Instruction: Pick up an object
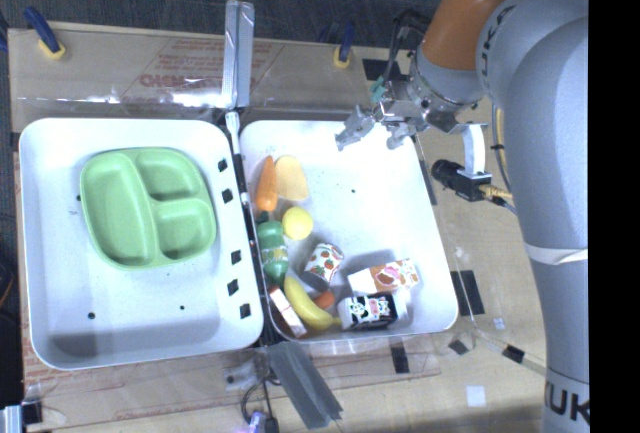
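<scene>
The right bin (400,211) holds the objects along its left and front sides: an orange carrot (266,183), a yellow-orange piece (292,178), a lemon (297,222), a green item (271,239), a banana (305,304), and three small cartons (323,262) (385,276) (369,311). My gripper (376,132) hangs over the bin's back edge, well behind and to the right of the carrot. Its fingers (352,131) are spread open and nothing sits between them.
A green divided plate (150,206) lies in the left bin (50,321). A ridge with clips (240,221) separates the two bins. The grey arm (540,121) fills the right side. Bare white floor shows in the right bin's back right.
</scene>
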